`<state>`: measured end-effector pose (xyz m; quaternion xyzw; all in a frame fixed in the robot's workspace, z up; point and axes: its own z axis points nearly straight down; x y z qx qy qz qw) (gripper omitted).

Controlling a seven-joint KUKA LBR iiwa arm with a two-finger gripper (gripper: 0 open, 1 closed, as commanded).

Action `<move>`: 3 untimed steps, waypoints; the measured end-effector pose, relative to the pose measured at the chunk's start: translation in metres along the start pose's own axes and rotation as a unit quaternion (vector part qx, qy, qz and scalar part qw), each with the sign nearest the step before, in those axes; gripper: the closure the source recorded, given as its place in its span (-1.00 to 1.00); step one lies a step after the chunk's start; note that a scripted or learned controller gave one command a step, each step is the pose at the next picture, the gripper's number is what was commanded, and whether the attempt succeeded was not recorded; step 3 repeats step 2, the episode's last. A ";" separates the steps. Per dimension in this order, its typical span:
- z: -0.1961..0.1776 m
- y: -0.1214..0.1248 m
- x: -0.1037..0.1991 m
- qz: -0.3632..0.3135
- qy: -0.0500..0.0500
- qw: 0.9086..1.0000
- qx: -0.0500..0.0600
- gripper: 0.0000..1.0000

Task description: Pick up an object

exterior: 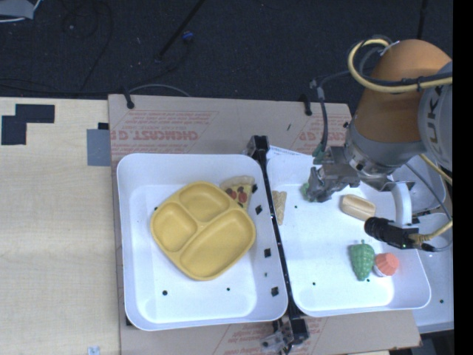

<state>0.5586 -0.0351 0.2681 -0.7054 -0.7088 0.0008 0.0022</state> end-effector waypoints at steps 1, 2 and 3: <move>0.002 -0.002 0.058 0.000 0.000 1.000 0.000 1.00; 0.025 -0.002 0.111 0.000 -0.001 1.000 0.001 1.00; 0.025 -0.002 0.111 0.000 -0.001 1.000 0.001 1.00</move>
